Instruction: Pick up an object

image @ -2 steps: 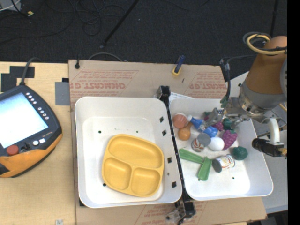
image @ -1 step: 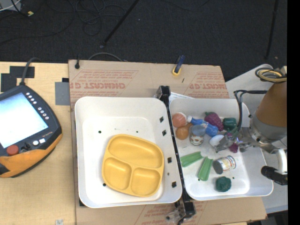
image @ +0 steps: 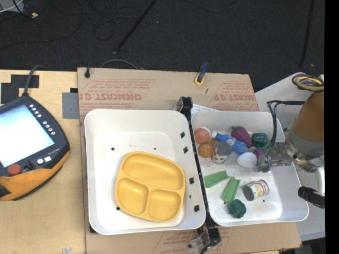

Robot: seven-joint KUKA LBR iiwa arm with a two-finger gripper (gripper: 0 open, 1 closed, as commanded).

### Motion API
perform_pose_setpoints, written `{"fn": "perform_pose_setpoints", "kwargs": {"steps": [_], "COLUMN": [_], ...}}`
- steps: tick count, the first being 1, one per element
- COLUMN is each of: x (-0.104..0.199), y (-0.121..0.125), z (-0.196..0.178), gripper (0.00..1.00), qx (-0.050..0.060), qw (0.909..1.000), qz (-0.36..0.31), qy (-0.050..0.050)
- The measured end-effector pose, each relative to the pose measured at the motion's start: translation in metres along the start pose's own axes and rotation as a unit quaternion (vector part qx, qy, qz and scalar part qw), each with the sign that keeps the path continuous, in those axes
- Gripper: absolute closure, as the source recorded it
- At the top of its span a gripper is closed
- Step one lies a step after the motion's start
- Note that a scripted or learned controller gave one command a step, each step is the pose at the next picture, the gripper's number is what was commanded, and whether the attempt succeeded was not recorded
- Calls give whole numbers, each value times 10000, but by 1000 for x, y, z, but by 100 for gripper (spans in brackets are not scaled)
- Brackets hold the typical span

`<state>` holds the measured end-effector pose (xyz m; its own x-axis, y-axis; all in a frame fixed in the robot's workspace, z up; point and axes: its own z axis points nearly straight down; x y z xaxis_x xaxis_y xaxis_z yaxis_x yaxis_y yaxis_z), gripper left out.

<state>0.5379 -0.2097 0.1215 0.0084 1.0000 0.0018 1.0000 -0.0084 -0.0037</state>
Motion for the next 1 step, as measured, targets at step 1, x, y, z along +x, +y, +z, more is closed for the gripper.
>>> {"fn": "perform_pose_setpoints", "kwargs": {"steps": [1], "x": [70], "y": [16], "z": [-77], "gripper": [100], "qx": [-41], "qw": [10000], "qz": [-76], "qy": [-1]}}
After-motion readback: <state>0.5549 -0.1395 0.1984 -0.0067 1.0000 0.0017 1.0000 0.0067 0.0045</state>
